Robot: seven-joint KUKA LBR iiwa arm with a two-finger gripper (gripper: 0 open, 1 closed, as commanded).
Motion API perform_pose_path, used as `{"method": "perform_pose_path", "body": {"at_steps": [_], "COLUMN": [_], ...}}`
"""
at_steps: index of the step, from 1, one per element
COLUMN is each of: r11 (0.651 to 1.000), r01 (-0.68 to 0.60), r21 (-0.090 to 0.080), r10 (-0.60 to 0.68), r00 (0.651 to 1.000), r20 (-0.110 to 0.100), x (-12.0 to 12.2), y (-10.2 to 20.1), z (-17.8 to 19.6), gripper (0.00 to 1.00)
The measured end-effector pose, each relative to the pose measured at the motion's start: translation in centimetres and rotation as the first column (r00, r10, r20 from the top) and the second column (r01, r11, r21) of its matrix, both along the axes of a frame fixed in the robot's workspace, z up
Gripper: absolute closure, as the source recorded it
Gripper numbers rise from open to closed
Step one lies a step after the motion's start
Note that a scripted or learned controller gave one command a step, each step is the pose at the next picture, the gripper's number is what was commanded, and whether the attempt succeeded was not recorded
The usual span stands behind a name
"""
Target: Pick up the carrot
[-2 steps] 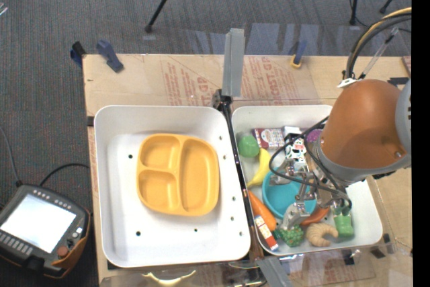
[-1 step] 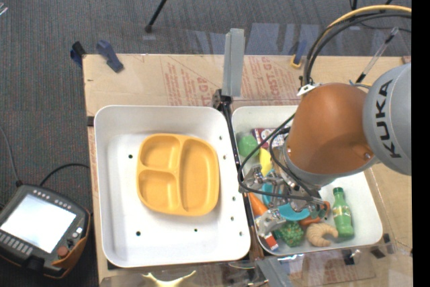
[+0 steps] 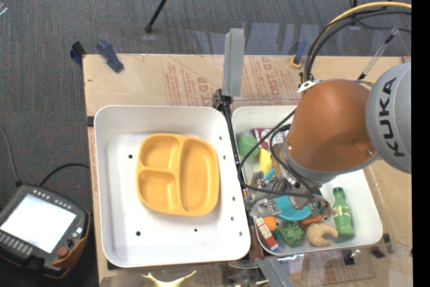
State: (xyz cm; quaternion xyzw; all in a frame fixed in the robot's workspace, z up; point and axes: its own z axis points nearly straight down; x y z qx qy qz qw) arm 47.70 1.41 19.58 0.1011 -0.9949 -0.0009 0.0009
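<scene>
Down in the right bin point(image 3: 373, 212), the pincer point(image 3: 282, 197) hangs low over the pile of toy food, but the big orange wrist point(image 3: 329, 138) of the arm covers most of it from where I stand. I see only dark metal parts and cables under the wrist, so I cannot tell how the pincer stands, and I see nothing that it carries.

The carrot point(image 3: 313, 218) seems to be the thin orange piece that lies at the near edge of the blue dish point(image 3: 293, 206), just beside the broccoli point(image 3: 291, 233) and the croissant point(image 3: 321, 232). It is partly hidden, so I am not fully sure of it. Its long axis goes almost left to right across the bin, a little tilted.

From the pincer, the carrot lies toward the near side of the bin and a little to the right, near but not under it. I judge that the next move must bring the pincer this way and turn it across the carrot's length. The green bottle point(image 3: 342, 212) and the croissant stand close, so they could get in the way.

The yellow divided plate point(image 3: 179, 173) lies in the left bin point(image 3: 107, 144), well apart.
</scene>
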Motion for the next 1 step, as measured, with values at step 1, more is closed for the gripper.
{"method": "perform_pose_path", "body": {"at_steps": [1], "r11": [0.984], "r01": [-0.177], "r21": [-0.001], "r10": [0.177], "r00": [0.984], "r20": [0.002], "x": [1.09], "y": [-6.49], "z": [-0.18], "gripper": [1.00]}}
